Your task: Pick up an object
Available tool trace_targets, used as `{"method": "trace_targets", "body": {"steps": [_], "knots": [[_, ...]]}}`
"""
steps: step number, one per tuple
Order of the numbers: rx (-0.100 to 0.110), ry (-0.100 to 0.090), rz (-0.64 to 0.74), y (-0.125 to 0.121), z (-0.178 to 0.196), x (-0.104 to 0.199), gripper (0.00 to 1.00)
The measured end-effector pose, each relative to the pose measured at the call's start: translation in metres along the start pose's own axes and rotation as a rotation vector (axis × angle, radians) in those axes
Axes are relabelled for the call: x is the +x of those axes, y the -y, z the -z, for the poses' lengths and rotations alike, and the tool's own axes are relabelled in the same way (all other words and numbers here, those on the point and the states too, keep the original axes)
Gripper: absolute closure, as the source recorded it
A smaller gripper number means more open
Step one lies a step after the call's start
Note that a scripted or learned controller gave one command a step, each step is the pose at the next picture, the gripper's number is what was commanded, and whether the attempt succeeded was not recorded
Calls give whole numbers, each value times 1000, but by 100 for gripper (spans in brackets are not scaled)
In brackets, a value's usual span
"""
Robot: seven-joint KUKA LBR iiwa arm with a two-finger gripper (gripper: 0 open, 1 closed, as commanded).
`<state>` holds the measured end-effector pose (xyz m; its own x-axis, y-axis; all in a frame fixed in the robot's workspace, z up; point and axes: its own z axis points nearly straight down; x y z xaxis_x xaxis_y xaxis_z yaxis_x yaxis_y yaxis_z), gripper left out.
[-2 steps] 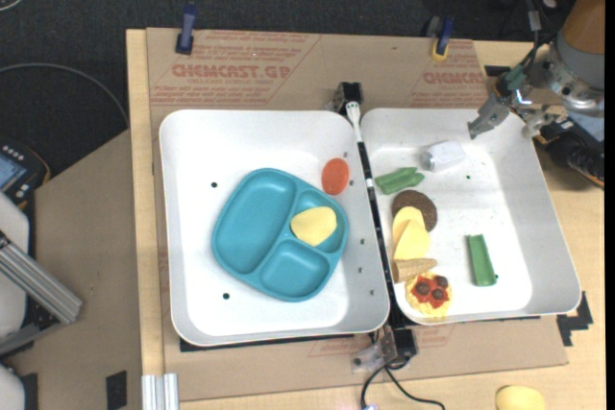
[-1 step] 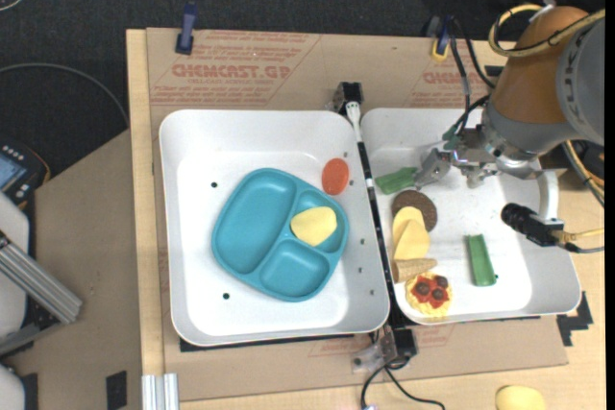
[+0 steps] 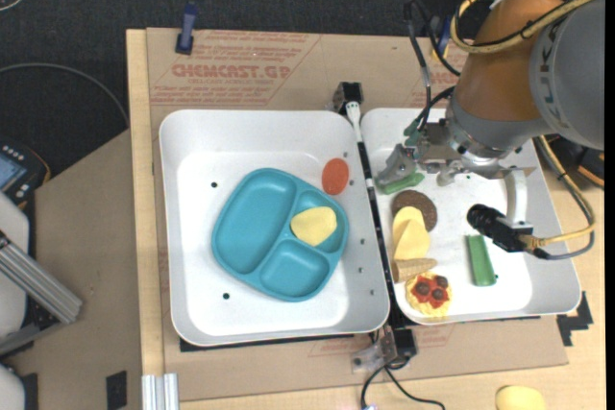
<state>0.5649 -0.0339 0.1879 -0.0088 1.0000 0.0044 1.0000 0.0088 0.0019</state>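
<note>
Counting around the blue tray (image 3: 259, 235): one yellow piece (image 3: 313, 225) on it, one orange ball (image 3: 334, 175) beside it; the gripper's (image 3: 415, 170) state I cannot tell.

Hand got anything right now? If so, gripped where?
Cannot tell. The hand sits low in the right bin above the brown disc; nothing visibly sits between its tips.

The white bins (image 3: 183, 206) looked like smooth, glossy plastic (likewise the blue divided plate (image 3: 252, 230)); the bench board (image 3: 240, 67) was matt cardboard.
</note>
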Motion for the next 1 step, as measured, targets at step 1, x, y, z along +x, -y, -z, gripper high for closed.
{"method": "trace_targets", "body": {"steps": [1], "knots": [[1, 3, -8, 0, 8, -6, 100]]}}
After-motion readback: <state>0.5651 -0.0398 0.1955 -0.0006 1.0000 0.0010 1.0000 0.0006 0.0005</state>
